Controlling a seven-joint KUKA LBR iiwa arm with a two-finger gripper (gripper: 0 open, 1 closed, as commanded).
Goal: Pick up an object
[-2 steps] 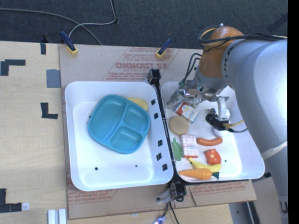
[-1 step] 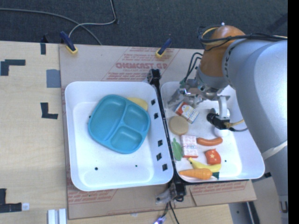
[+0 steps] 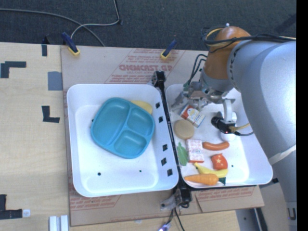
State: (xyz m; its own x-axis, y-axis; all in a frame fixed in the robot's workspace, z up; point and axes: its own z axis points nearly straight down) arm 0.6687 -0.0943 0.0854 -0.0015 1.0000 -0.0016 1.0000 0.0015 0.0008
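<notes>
Blue tray (image 3: 122,127) inside left bin (image 3: 79,143)

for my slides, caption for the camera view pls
KUKA arm reaches over right bin of toy food; blue tray fills left bin.

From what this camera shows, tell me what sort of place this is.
Most likely a robotics lab test bench. A robot arm reaches over two white bins, one holding toy food such as a carrot, the other a blue plate, on cardboard clamped to a taped bench.
</notes>
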